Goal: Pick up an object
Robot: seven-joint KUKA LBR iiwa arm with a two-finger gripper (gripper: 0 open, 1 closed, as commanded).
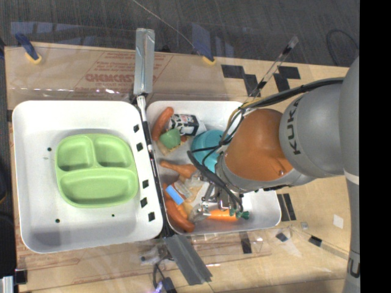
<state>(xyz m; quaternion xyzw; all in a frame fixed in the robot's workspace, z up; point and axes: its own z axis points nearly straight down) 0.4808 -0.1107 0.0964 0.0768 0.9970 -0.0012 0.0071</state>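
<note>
Two bins, one arm low over the cluttered right one

Several small things lie crowded in the right bin (pixel 269 215). Along its front edge sits a toy carrot (pixel 221 216) with a green tip, lying roughly level. Just left of it is a reddish sausage (pixel 179 217), and above that a small blue and white piece (pixel 175 195). Another orange carrot (pixel 177 167) lies near the middle of the left side. Toward the back corner a second sausage (pixel 160 122) leans along the wall, with a green round toy (pixel 170 140) just beside it and a dark can (pixel 185 124) with a white label to the right. A teal bowl (pixel 204 146) is partly hidden under the arm.

The gripper (pixel 215 205) hangs low over the front of this bin, just above the green-tipped carrot. Whether its fingers are apart or together cannot be told; dark metal and cables blur there, and no object is seen between them.

The arm (pixel 317 133) reaches in from the right, its orange band (pixel 259 145) bent downward over the bin's middle.

The left bin (pixel 30 182) holds a green divided tray (pixel 96 170), well apart from the gripper. Both bins rest on a wooden worktop (pixel 317 218).
</note>
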